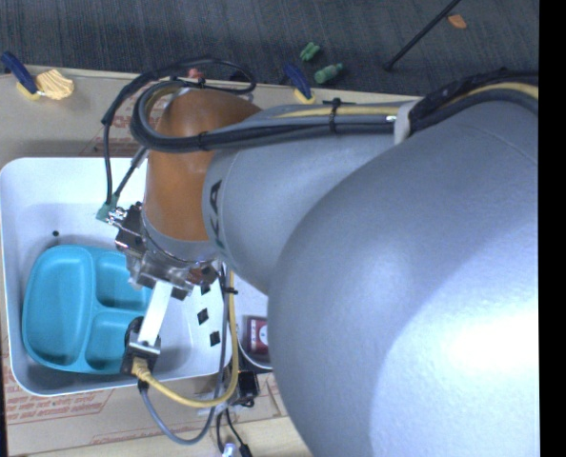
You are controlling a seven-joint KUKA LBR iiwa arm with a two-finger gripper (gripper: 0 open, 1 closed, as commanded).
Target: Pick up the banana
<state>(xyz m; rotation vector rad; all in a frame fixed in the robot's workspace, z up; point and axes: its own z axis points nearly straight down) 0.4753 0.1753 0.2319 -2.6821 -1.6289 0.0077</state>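
your claw (171,276) hangs under the wrist (169,231), below the orange band (183,160). it points down into the left bin (16,193) and away from the camera, so you cannot tell whether it is released or clenched, or whether it grasps anything. it sits just beside the right edge of the blue divided tray (69,307), which lies in the bin's lower left.

where the banana lies you cannot tell either. the grey arm (407,255) covers the bin's right side and everything beyond it (the bare white floor above the tray has nothing yellow on it). so you cannot read which way the banana lies from the claw, or how its long axis runs. my judgement: if it is in this bin, it is most likely under or to the right of the wrist.
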